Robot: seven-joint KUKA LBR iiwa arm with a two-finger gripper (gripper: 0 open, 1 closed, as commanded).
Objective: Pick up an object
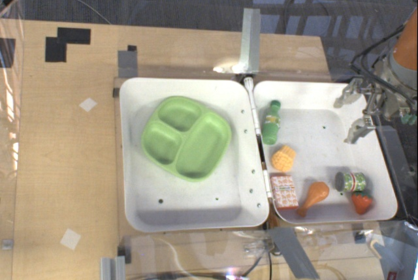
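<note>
Left bin (134,161), white, shallow, rounded corners: one light green divided plate (187,138), smooth plastic, three compartments, lying near the bin's centre and tilted askew to its walls. Bare white floor runs all round it, widest along the near edge.

Right bin (326,119), same make, touching the left bin along a shared divider:
- Green bottle (271,122), lying lengthwise just beside the divider wall, cap toward the far edge.
- Yellow corn piece (283,158), knobbly surface, near the divider, just below the bottle.
- Small red-and-white patterned packet (284,190), flat and rectangular, in the near-left corner.
- Toy chicken drumstick (314,196), orange-brown, smooth, just beside the packet, along the near edge.
- Small can (350,181) with green label, on its side, near the near-right corner.
- Red strawberry-like piece (362,203), touching or almost touching the can; the view is too coarse to say which.

All items crowd the divider side and the near edge, close together. The bin's far-right half is bare floor.

My jaws (359,114): metal, at the right bin's right wall near its far corner, above bare floor, well apart from every item. Two fingers appear spread, with nothing between them, though glare makes this less than certain.

Counter (59,141): pale wood, black patches at its far-left corner, open room left of the bins.
</note>
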